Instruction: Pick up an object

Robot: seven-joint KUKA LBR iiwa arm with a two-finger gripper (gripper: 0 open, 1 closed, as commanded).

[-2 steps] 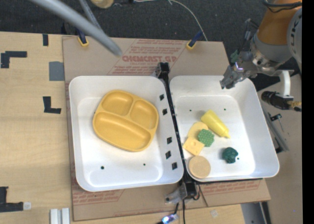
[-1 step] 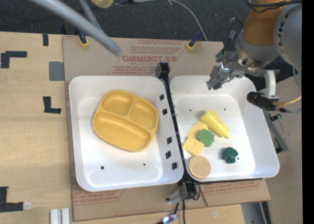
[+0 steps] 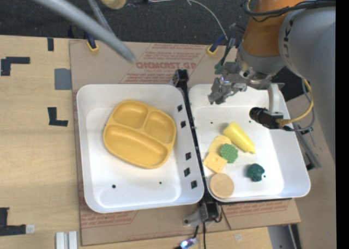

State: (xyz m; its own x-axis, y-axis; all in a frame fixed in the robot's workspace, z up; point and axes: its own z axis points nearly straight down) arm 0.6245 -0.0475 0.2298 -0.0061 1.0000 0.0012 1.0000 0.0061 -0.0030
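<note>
Two white bins sit side by side; we see the left bin holding a yellow divided tray, tilted a bit. We see the right bin holding the pickable items, clustered toward its near-left part: a yellow cone-shaped piece, a yellow cheese-like wedge, a green leafy piece lying on the yellow bits, a dark green broccoli-like piece just apart to the right, and a tan round disc at the front edge. We spot the gripper above the far-left corner of the right bin, well apart from the cluster, nothing between its tips. We cannot tell how the gripper stands, released or clenched.
</note>
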